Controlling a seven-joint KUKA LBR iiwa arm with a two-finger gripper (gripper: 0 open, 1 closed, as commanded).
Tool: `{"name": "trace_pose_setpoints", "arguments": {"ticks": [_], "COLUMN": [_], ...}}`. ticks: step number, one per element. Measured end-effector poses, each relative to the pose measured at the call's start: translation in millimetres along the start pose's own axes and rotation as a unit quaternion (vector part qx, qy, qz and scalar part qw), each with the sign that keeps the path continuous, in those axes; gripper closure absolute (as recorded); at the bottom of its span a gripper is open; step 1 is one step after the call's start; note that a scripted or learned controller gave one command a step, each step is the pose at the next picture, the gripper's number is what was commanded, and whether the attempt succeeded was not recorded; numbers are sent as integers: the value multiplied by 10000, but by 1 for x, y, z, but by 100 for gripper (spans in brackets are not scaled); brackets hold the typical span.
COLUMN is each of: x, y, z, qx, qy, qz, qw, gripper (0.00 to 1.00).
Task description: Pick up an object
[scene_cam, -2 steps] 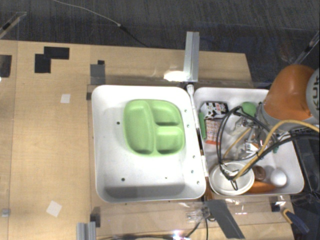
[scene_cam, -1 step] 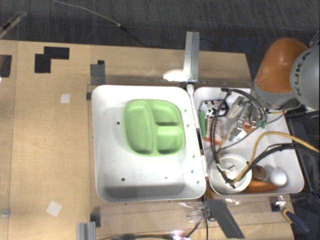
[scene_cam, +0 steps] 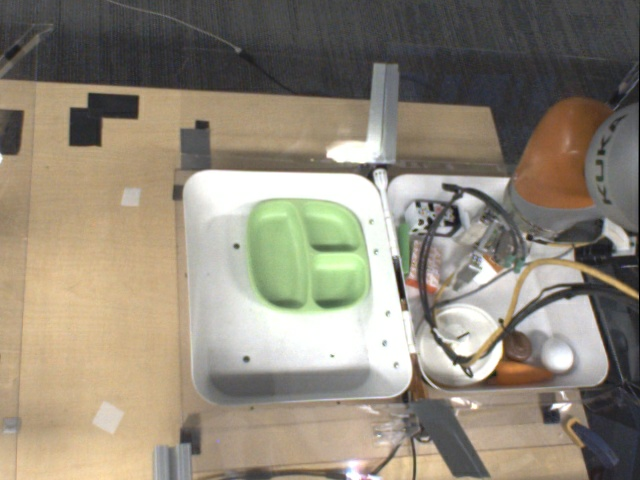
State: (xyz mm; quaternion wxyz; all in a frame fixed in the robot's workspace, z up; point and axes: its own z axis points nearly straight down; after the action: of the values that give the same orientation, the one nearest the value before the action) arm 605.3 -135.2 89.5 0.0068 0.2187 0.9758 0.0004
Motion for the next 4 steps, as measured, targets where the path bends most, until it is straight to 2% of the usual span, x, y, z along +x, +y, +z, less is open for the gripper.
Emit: {"name": "trace_pose_setpoints", "arguments": {"ticks": [1, 2, 3, 4], "x": [30, -11, -33, -30], "y": [37, 53, -11, -19], "z": [-1, -1, -48, -33], "qx": [26, 145, 24, 16], "qy": [-37, 285, 16, 13], "qz": [1190, 1587, 2427, 2718], "qw": [9929, 9868, 9701, 9623], "gripper": [0, 0, 0, 0]}}
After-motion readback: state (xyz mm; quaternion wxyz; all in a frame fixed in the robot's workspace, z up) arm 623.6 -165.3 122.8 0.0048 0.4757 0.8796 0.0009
